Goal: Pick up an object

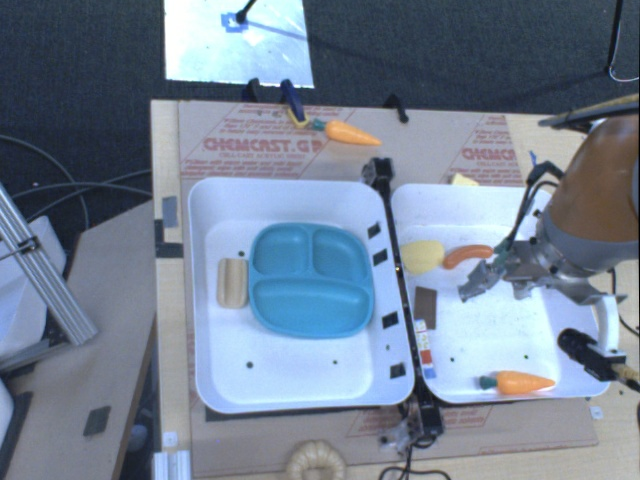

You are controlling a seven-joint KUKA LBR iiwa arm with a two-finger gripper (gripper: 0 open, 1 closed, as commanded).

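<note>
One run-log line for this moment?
gripper: over right bin, near hot dog | grasp: none seen | lemon, carrot: resting | left bin: blue plate

The worktop (250,138) is a cardboard-coloured board printed with red lettering. Two white bins lie on it side by side, the left bin (200,268) and the right bin (440,203). A toy carrot (345,133) lies on the bare board behind the left bin.
</note>
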